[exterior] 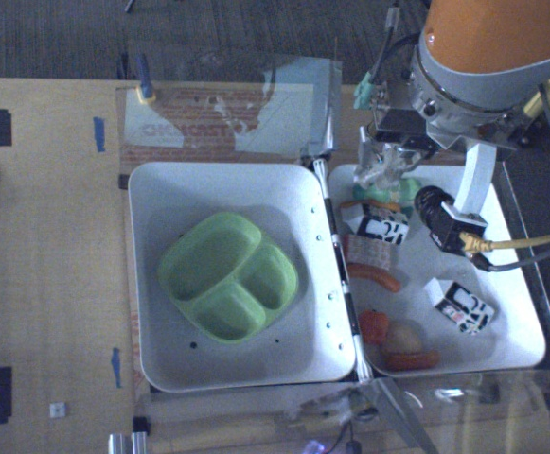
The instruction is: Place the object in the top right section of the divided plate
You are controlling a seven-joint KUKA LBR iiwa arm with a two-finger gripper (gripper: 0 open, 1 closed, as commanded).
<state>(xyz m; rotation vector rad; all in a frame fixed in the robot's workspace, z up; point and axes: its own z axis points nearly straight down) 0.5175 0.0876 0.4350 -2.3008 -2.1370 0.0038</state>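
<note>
The green divided plate (227, 274) lies tilted in the left white bin (161, 197), with nothing in its three sections. My gripper (385, 175) hangs over the far left corner of the right bin (521, 339), directly above a pale green object (403, 193) lying there. Whether it touches that object is not visible. Just in front of the green object sits a black-and-white box (382, 227).
The right bin also holds a second black-and-white box (466, 306), a red sausage-shaped piece (375, 277), a red round piece (374, 325), a beige lump (404, 337) and another red piece (413, 359). A clear sheet (227, 112) lies behind the left bin.
</note>
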